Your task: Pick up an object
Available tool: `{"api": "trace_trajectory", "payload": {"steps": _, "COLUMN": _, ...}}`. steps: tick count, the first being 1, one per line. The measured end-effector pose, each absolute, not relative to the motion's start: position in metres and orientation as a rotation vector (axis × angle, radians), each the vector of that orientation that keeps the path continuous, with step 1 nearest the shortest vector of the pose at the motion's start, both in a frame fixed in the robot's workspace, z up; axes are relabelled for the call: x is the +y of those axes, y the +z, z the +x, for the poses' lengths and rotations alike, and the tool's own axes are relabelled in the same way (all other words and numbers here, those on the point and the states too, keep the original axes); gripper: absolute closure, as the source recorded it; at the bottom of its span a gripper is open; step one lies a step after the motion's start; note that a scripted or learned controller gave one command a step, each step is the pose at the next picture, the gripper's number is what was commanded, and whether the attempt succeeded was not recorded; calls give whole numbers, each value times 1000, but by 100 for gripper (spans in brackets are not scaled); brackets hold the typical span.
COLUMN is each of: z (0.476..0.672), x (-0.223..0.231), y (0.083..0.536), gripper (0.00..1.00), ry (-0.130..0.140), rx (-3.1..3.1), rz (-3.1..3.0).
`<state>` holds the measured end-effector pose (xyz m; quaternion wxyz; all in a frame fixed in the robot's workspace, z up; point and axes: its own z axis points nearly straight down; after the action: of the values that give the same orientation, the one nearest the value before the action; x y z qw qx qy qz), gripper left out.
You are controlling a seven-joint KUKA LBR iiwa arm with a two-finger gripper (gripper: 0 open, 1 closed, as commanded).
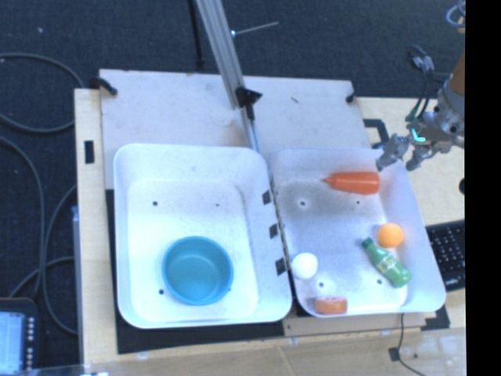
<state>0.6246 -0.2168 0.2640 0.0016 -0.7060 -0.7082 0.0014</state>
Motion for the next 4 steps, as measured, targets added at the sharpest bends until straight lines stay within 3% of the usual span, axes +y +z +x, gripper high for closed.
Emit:
{"api": "trace_trajectory", "payload": {"steps": 1, "z": 626, "x": -217, "y": 268, "gripper": 0, "ry": -2, "rx": -2228, "rz": -2220}}
{"api": "trace_trajectory", "payload": {"steps": 4, "z": 620, "x": -220, "y": 110, "gripper": 0, "ry": 9, "rx": -2215, "rz": -2223}}
